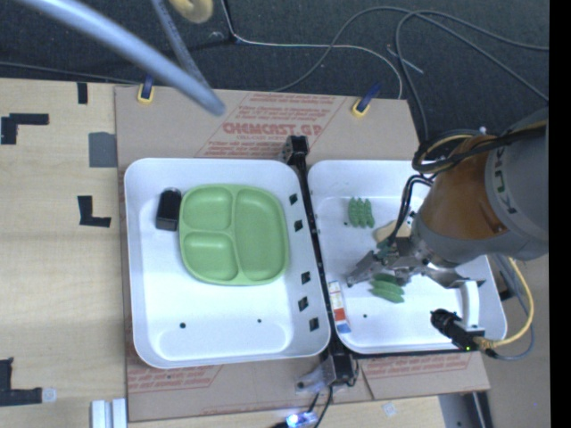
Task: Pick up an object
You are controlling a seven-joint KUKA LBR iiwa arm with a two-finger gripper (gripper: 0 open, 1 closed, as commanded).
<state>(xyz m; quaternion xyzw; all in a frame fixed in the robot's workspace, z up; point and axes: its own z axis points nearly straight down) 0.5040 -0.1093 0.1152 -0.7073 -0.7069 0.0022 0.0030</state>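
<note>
While my jaws (pixel 379 270) hang over a green pod (pixel 389 290) in the right bin (pixel 393 333), I cannot tell their state; the left bin (pixel 214 333) holds a green plate (pixel 234 234).

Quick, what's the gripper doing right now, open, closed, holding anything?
Gripper: low in the right bin, right at a small green object; open or closed cannot be told, and no hold on the object is visible.

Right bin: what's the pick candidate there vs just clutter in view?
In play:
- gripper, low in the right bin
- green piece right beside it
- second green piece, further back

Lying about:
- green divided plate, left bin
- black block by the plate
</note>
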